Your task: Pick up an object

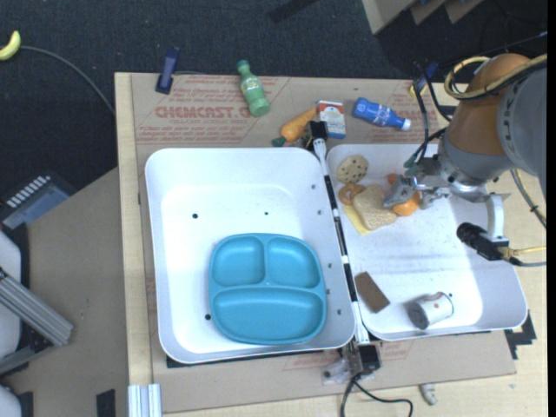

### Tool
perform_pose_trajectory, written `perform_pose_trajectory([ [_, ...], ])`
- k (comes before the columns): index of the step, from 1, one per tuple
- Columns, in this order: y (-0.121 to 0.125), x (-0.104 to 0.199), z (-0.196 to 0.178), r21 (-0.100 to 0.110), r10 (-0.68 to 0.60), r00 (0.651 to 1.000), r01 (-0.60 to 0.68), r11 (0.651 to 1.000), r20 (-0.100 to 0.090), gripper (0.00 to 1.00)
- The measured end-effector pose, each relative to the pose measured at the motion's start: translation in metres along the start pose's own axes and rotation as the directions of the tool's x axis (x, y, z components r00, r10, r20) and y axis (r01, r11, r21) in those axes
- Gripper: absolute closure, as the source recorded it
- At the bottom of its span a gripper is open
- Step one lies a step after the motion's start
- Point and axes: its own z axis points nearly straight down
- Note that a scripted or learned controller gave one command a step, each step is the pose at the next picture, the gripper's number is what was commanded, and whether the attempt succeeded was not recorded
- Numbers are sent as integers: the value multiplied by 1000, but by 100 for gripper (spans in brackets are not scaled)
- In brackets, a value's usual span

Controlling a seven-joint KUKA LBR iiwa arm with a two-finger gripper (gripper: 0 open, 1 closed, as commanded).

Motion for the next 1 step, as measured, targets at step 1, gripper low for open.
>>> perform_pose_trajectory([
  [1, -7, 79, -85, 8, 0, 1000, 0, 1000, -4, 100],
])
